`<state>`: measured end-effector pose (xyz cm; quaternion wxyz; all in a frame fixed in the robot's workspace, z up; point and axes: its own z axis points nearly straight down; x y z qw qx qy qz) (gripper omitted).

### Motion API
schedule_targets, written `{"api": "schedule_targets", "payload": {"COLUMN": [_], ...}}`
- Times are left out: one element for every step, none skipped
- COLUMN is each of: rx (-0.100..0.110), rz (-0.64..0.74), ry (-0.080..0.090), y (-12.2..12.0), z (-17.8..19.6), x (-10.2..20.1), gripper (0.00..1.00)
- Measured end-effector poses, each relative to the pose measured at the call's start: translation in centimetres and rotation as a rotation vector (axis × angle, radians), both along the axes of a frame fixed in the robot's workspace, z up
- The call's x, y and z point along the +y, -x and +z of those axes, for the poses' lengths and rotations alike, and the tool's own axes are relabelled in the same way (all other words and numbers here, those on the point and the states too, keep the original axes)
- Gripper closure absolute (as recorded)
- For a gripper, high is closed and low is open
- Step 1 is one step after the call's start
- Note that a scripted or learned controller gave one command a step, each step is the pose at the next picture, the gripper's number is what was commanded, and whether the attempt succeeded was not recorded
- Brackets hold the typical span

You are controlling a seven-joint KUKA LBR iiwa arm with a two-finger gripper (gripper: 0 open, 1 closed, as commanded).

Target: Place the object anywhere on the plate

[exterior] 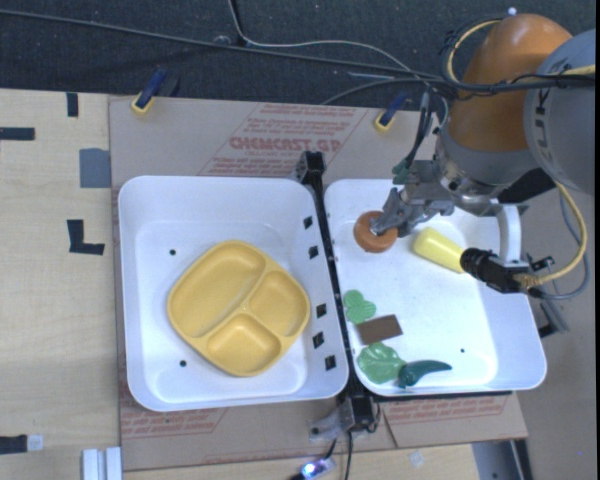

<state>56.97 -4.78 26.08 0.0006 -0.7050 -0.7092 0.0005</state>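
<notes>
My jaws (385,226) hang over the orange round piece (373,234) in the right bin (500,368); the yellow plate (238,308) lies in the left bin (140,268).

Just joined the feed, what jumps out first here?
The yellow divided plate lies in the left bin. In the right bin, the tool hangs over a round orange-brown object, with a yellow object beside it and green pieces nearer the front.

The plate (238,308) is set in the left bin (140,208), while the right bin (510,353) is occupied by several small objects, the pincer (388,225) above its rear.
</notes>
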Motion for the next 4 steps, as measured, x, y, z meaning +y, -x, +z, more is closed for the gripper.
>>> {"api": "schedule_targets", "payload": {"rx": [0.002, 0.003, 0.002, 0.001], "rz": [0.001, 0.0, 0.003, -0.003], "ry": [-0.001, 0.0, -0.001, 0.001], "y": [0.1, 0.2, 1.6, 1.5], "z": [-1.8, -3.8, -3.6, -3.6], "x": [6.1, 11.3, 17.6, 17.2], "gripper": [1.0, 1.0, 1.0, 0.0]}}
